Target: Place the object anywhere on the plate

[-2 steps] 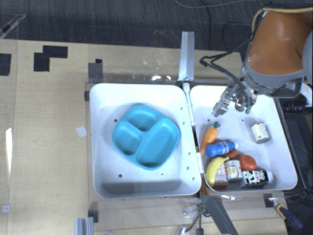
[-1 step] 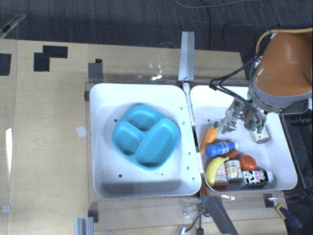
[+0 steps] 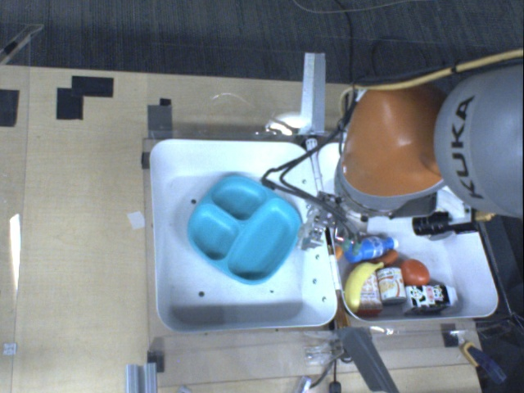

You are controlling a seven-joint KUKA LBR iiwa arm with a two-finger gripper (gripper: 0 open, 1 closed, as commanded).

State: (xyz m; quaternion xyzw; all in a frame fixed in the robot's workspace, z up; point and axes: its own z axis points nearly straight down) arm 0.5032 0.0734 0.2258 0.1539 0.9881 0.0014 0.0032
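Observation:
A blue plate (image 3: 243, 228) with three compartments lies in the left bin (image 3: 176, 244), tilted toward the bin's right side. The arm's orange band and grey wrist hang over the right bin's back half. My gripper (image 3: 321, 223) sits low at the divide between the two bins, just right of the plate's right rim. Nothing shows between its tips. Right beside it, in the right bin, lie a blue and white bottle (image 3: 370, 247), a yellow banana (image 3: 359, 282), a small jar (image 3: 390, 285), a red ball (image 3: 415, 271) and a black and white carton (image 3: 427, 296).
The right bin (image 3: 475, 297) holds its objects packed along the front. A metal post (image 3: 313, 88) stands behind the bins. Black cables (image 3: 286, 174) run from the wrist over the left bin's back right corner.

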